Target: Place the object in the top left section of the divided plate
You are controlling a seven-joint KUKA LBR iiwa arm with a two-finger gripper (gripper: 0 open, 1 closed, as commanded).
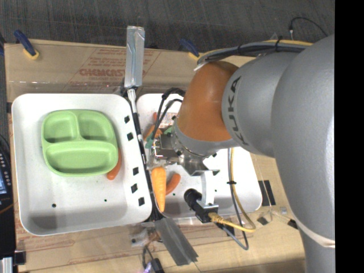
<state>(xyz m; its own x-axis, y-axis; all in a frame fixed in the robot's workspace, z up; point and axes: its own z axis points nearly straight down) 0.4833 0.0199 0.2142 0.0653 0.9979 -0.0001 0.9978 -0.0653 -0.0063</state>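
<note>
We see the green divided plate (79,142) lying in the left bin (34,209), toward that bin's far left, its two small sections on the far side and one long section nearer us. All three sections look bare. A small orange piece (114,170) rests on the bin floor touching the plate's near right corner.

The arm (273,112) reaches in from the right and hangs over the right bin (250,198), covering most of it. Its orange band (207,104) sits above the wrist. The gripper (165,152) is low over the right bin's left side, close to the divider between the bins; we cannot tell its state, since the wrist hides it.

A carrot (158,187) lies in the right bin along its left wall, just near of the gripper. A second orange piece (173,180) lies beside it on the right. We note more small items (151,131) at the wrist's far-left edge, too hidden to name.
</note>
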